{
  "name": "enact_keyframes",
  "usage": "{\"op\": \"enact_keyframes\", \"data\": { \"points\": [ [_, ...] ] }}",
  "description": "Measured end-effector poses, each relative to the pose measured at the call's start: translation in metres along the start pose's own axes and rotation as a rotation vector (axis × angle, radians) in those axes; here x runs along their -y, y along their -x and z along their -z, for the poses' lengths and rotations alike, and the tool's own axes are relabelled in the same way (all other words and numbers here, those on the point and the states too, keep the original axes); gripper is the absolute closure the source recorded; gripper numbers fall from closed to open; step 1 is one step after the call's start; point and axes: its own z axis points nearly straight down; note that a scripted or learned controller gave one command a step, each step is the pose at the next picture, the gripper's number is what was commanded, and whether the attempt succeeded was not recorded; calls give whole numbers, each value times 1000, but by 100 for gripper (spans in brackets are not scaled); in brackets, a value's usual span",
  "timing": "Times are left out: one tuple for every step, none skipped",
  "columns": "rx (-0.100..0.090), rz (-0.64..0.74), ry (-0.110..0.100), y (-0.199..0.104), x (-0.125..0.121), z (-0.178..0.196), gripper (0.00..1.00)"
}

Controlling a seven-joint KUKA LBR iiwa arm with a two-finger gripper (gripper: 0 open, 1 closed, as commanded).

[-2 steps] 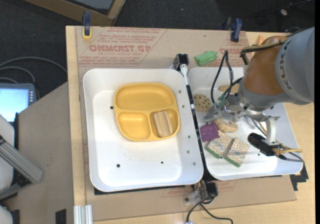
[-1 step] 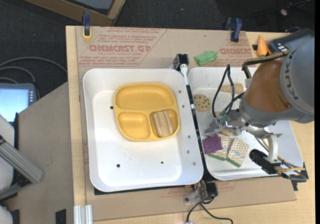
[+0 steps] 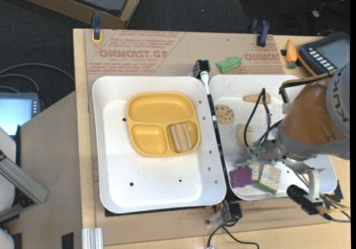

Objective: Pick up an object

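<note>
Bench's right bin (image 3: pixel 328 178): arm (image 3: pixel 311 120) hides the tool; its grip state can't be told.

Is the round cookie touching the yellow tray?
Apart. The camera view shows the cookie in the right bin, the yellow tray in the left bin.

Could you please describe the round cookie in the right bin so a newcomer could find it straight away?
Start at the right bin of the two white bins. Look to its upper left area, close to the divider between the bins. There lies the cookie: flat, round and tan with dark specks, unlike the plain pale elongated piece to its upper right and the purple item lower down.
</note>
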Motion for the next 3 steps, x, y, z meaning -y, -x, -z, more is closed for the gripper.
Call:
{"op": "enact_keyframes", "data": {
  "points": [
    [2, 5, 9, -9, -34, 0, 0],
    [5, 5, 12, 24, -108, 2, 0],
    [-2, 5, 0, -14, -72, 0, 0]
  ]
}}
